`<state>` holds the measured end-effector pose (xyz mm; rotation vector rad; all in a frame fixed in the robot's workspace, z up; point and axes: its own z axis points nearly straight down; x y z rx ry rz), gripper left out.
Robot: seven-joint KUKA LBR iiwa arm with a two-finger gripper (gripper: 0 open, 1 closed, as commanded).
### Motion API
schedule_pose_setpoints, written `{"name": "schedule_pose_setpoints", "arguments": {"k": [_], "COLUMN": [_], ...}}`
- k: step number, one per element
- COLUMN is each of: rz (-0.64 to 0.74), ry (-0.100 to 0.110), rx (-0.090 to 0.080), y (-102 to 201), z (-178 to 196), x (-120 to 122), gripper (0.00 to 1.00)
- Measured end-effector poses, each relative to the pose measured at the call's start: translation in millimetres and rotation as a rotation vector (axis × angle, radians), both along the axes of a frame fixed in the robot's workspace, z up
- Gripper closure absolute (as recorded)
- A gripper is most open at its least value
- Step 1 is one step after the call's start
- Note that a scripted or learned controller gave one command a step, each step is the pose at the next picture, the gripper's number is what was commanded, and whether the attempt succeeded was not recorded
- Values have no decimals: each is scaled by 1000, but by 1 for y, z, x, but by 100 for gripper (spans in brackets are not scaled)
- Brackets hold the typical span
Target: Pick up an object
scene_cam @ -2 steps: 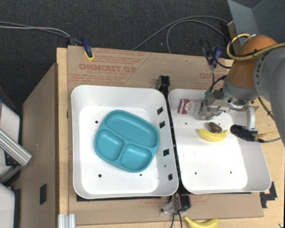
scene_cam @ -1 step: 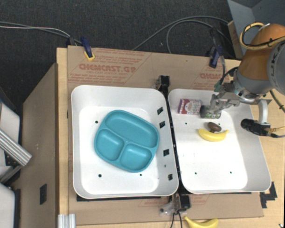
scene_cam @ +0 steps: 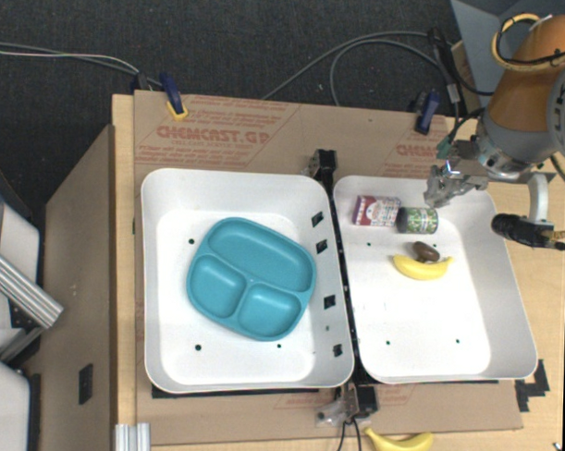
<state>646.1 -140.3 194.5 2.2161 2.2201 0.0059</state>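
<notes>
Objects for picking lie in the right bin (scene_cam: 473, 338), in its upper part near the middle right of the frame. Going from left to right: the left bin (scene_cam: 168, 336) holds a teal divided plate (scene_cam: 251, 277) with three compartments, lying flat near the centre of that bin. Above the bins, the brown cardboard sheet (scene_cam: 221, 125) carries red printing that reads "CHEMCAST G.P"; the same printing near the upper right is partly covered. Two blue clamps (scene_cam: 173, 98) hold the cardboard at its top edge. In the right bin, a small red and white box (scene_cam: 375, 212) lies flat, its label too small to read. Just beside it on the right lies a green can (scene_cam: 418, 221) on its side. Below the can, a yellow banana (scene_cam: 420, 267) lies with a dark brown object (scene_cam: 425, 252) touching its upper side. The gripper (scene_cam: 444, 190) hangs over the upper right part of this bin, just above the can; whether its jaws are open or closed I cannot tell, and nothing is seen between them. Another banana (scene_cam: 402, 444) lies outside the bins at the bottom edge.
</notes>
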Motion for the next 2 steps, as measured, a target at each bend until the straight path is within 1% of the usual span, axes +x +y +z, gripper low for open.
{"name": "schedule_pose_setpoints", "arguments": {"k": [1,2], "rz": [0,3], "ry": [0,10], "rx": [0,4], "y": [0,46], "z": [37,26], "x": [1,-24], "gripper": [100,100]}}
